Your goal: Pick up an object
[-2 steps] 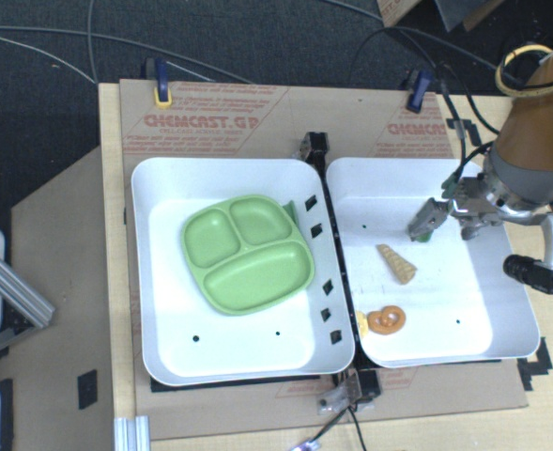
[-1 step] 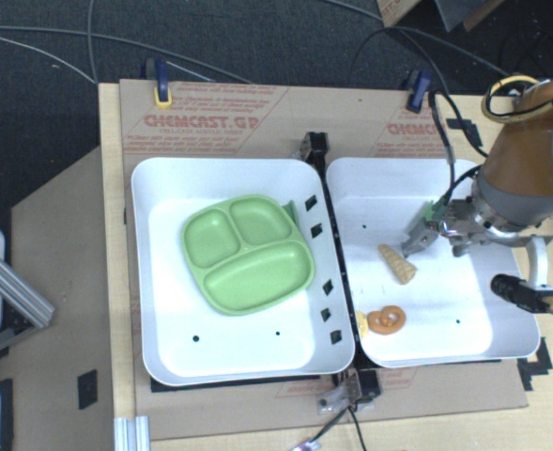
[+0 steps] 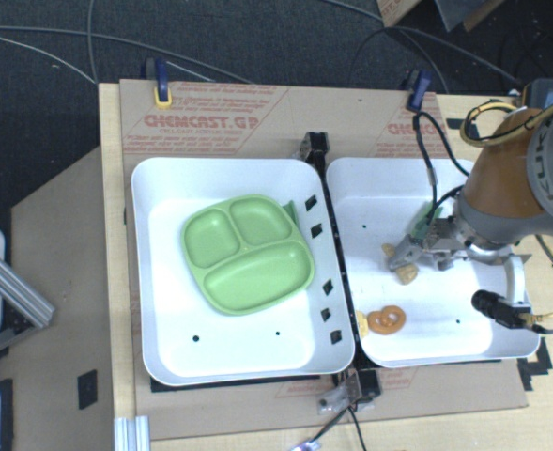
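Two white bins lie below me. Well to my gripper's left, the left bin (image 3: 154, 252) holds a green divided plate (image 3: 247, 253), its long axis tilted slightly. My gripper (image 3: 407, 256) reaches in from the right, low over the right bin (image 3: 445, 181), fingers closed on a small tan piece (image 3: 407, 272). Just below my fingertips lies a pretzel (image 3: 386, 320), flat, round, no clear long axis.

You view the bench under even, bright overhead light. The two white bins (image 3: 154, 252) run close to overexposure, with soft shadow along their inner walls. The dark floor (image 3: 51, 64) around the bench stays dim. Detail is slightly soft and grainy across the frame.
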### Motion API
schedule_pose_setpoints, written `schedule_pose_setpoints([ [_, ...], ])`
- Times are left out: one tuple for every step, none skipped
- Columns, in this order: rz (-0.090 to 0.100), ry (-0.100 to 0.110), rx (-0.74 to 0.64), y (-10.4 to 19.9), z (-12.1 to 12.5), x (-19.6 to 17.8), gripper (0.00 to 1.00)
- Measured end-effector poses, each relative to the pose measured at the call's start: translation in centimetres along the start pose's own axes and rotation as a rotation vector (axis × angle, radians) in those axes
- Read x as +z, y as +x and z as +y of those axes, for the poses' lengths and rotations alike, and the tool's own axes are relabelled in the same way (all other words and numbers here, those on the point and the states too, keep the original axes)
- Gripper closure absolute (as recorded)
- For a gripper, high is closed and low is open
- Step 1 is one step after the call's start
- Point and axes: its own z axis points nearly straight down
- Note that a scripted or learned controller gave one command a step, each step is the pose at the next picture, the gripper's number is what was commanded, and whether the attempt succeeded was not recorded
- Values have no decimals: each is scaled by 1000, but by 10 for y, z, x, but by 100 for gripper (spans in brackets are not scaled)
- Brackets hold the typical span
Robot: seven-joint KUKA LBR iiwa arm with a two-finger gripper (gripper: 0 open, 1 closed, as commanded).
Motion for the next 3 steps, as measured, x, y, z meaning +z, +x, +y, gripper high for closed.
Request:
schedule_pose_setpoints([
  [-1,-7,1,0,2,-14,100],
  [-5,-12,0,-9,6,-63,100],
  [-4,-12,-1,-5,0,-110,100],
])
